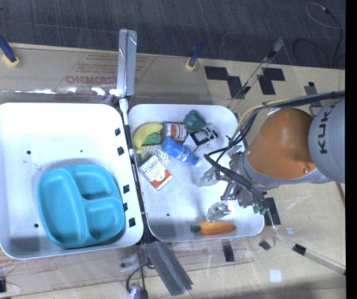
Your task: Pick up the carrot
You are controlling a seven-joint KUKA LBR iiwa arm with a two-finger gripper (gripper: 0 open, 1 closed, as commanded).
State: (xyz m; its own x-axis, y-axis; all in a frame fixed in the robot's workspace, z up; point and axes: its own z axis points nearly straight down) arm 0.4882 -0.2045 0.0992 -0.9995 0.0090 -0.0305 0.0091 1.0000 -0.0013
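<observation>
arm: comes in from the right edge, orange band sits over the right rim of the right bin, wrist angled down and left into the bin's lower right part
gripper: low in the bin, fingertips just above the carrot, pointing toward the near wall
fingers: can't tell if spread or closed, metal parts and cables blur together at this angle; nothing visibly between them
carrot: lying flat along the near wall of the right bin, lower right corner, green end to the left, right below the gripper
other items, right bin: banana, blue bottle, small can, dark green item, flat carton, all clustered in the upper left part, well apart from the carrot
left bin: holds a blue divided tray
</observation>
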